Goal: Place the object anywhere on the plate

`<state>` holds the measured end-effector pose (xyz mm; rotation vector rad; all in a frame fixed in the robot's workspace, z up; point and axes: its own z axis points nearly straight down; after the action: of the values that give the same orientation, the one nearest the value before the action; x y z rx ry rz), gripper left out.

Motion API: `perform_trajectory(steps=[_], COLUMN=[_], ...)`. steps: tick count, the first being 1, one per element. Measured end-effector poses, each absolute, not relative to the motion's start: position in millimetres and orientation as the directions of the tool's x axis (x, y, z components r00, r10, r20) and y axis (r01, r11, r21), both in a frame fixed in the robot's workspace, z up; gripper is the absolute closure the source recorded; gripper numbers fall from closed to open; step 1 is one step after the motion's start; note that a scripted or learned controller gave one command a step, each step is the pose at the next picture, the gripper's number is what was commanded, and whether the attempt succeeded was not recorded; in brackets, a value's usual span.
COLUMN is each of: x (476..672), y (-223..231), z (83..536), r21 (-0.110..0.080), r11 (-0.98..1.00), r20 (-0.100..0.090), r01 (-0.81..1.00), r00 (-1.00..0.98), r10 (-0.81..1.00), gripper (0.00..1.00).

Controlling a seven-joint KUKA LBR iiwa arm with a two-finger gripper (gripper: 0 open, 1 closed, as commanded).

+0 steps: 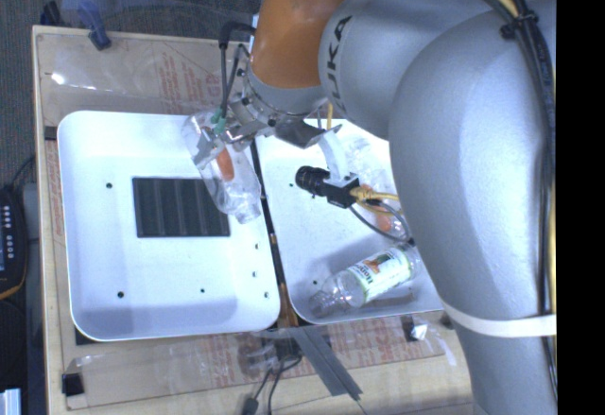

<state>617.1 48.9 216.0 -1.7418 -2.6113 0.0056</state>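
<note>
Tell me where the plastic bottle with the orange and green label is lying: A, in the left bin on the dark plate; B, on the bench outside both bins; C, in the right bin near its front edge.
C: the bottle lies on its side in the right bin, near the front edge.

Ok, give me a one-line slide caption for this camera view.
KUKA arm's gripper over the left bin, a clear plastic bottle below it near a dark plate; another bottle lies in the right bin.
</note>
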Motion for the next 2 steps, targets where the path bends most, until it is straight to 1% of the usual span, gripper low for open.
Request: perform_trajectory(steps=[1, 2], x=[589.5, 634.8], y=[112, 83], z=[208, 189], r21=[-0.008, -0.006], r11=[0.549, 0.571], r20=[0.002, 0.002], r01=[0.836, 0.821], r00=[-0.549, -0.571], r10=[0.836, 0.821], gripper=[1.00, 1.00])
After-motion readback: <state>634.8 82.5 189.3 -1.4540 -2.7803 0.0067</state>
